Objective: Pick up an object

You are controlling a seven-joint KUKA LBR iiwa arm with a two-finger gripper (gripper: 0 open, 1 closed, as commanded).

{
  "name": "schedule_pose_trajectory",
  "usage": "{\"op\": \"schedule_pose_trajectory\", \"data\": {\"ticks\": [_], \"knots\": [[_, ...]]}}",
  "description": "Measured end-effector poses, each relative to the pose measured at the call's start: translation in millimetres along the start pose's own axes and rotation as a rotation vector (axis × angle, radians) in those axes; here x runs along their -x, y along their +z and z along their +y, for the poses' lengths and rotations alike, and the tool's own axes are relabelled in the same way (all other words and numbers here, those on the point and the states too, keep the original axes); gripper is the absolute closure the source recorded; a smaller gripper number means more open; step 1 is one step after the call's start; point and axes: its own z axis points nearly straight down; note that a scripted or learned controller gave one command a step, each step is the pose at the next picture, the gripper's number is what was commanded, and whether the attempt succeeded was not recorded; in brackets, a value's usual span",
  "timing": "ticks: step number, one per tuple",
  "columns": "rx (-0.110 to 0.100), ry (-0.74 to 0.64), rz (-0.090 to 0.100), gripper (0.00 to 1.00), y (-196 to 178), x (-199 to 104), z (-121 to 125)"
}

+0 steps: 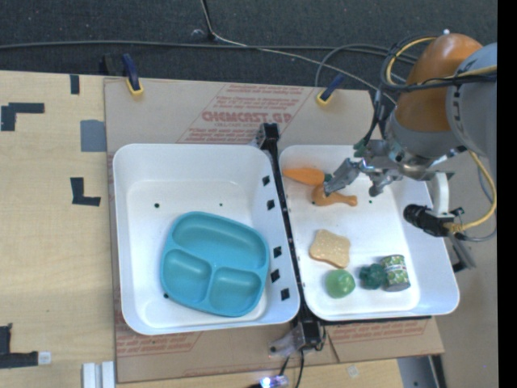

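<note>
The hand is held wide above the drumstick (upper right bin); descent and closing are called for next.

- Wooden bench bearing black tape marks.
- Cardboard sheet lies on it, clamped at the back edge.
- Two white bins: left bin, right bin, side by side on the cardboard.

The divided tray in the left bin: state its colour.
The divided tray is plain turquoise blue, seen clearly in the camera view.
</note>
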Motion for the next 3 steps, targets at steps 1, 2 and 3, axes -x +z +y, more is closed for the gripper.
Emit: {"op": "schedule_pose_trajectory", "data": {"ticks": [1,2,3], "knots": [[0.014,-0.003,-0.001,0.0,-8.5,-0.3,3.1],[0.011,-0.002,-0.003,0.0,41.7,0.9,-6.5],[0.013,-0.003,-0.004,0.0,104.7,1.8,-2.3]]}}
